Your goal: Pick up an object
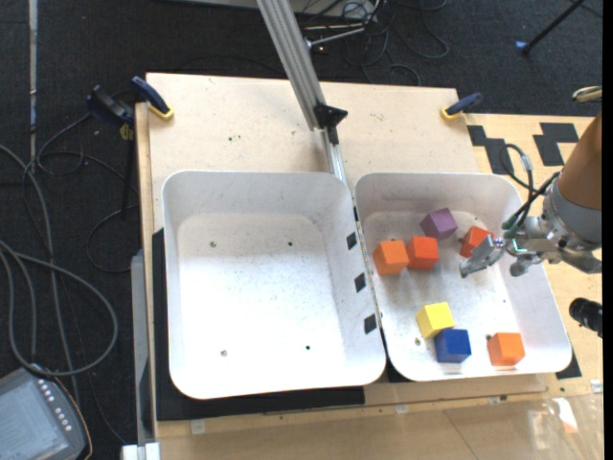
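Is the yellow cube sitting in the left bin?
No, the yellow cube sits in the right bin, touching the blue cube.

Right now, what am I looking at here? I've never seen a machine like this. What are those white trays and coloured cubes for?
One camera looks down at a slant on a bench. The grey robot arm reaches in from the right; its two-finger gripper is meant to pick something up. It hangs over the right bin beside a red-orange block, with nothing visibly between its fingers. That bin holds small blocks: purple, two orange, yellow, blue, another orange. The left bin sits alongside.
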Robot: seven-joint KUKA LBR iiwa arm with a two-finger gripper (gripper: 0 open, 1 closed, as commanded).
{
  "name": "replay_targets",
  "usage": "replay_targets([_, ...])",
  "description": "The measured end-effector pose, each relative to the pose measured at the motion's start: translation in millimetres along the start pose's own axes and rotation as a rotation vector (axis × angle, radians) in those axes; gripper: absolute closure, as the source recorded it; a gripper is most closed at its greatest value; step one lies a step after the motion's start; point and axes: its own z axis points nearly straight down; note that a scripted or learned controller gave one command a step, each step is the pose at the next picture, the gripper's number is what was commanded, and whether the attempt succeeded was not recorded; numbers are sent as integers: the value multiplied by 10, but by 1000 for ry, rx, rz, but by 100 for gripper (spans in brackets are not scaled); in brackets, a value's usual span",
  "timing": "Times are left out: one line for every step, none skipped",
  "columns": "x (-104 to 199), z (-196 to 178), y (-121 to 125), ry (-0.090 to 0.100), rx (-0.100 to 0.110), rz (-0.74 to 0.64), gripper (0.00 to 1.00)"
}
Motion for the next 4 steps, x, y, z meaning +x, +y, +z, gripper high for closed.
replay_targets([-1,-21,10,-1,-4,1,0])
replay_targets([23,619,17,1,2,1,0])
replay_targets([25,1114,20,-2,-4,2,0])
replay_targets([24,993,28,-2,-7,2,100])
